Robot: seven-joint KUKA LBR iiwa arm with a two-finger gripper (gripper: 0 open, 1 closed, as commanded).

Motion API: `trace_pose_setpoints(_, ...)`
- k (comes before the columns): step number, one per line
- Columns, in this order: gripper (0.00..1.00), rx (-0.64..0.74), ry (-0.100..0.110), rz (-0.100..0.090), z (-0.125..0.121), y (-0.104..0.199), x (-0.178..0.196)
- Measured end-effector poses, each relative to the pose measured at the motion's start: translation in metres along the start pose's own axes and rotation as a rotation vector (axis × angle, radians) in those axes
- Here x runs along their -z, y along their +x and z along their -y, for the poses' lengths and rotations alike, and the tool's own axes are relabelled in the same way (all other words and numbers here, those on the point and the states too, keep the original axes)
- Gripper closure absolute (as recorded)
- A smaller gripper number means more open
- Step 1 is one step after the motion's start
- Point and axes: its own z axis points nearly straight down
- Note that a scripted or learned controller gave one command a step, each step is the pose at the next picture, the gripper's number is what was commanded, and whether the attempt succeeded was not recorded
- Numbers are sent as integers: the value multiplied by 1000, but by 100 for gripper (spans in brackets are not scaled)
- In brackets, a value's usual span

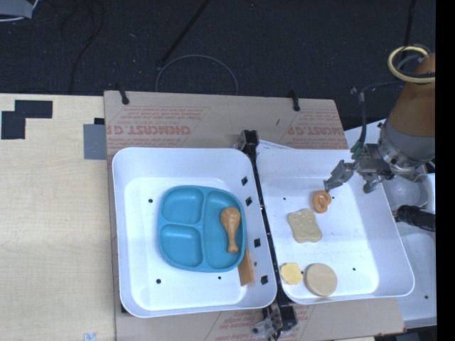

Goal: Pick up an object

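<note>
From the camera view, the gripper (340,177) hung over the upper right of the right bin (398,261), its fingers apart and nothing between them. The nearest object, a small orange ring (321,202), lay just below and left of the fingertips, apart from them. To do it well, I judged the arm should centre over the ring and descend straight before closing, avoiding the bread slice (304,226) close by.

The right bin also held a yellow disc (290,273) and a tan round (320,279) low in the frame, touching. The left bin (135,190) held a blue divided plate (186,227) with a drumstick (231,227) lying in its right compartment.
</note>
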Motion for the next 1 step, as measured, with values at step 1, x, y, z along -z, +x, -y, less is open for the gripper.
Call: trace_pose_setpoints(1, 0, 2, -13, 2, -3, 0, 8)
